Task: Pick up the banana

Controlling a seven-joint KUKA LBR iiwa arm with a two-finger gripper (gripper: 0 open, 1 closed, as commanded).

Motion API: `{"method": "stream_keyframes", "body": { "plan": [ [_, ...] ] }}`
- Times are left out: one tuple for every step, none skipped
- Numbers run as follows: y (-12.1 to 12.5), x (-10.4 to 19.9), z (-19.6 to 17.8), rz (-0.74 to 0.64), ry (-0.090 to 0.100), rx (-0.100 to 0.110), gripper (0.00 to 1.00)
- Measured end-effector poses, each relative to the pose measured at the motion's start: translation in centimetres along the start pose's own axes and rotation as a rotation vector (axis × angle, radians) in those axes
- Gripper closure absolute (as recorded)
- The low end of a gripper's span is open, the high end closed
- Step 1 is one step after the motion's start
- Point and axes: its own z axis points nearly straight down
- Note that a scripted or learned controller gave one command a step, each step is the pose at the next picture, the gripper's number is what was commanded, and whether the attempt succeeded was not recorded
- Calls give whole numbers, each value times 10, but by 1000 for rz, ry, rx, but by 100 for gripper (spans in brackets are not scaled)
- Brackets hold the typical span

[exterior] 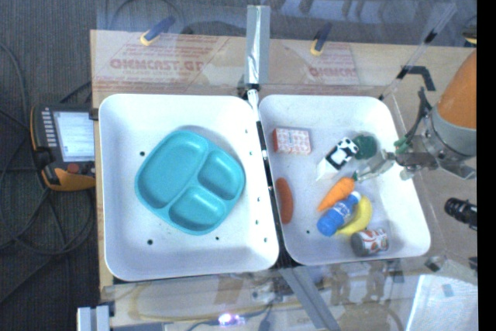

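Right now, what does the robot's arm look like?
The arm comes in from the right. It has a big rounded orange band with a grey ring under it. Past that sits a grey metal wrist block with a small green spot, and a thin, pale end effector sticks out over the right bin.

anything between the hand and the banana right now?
Partly. The carrot lies between the hand and the banana, and the blue bottle lies against the banana's left side. The banana's right edge looks free, so an approach from there seems less crowded.
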Motion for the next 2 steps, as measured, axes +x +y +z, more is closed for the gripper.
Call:
{"method": "stream_keyframes", "body": {
  "plan": [
    [-27,-11,95,-106,5,-6,0],
    [-27,-11,87,-106,6,-4,100]
  ]
}}
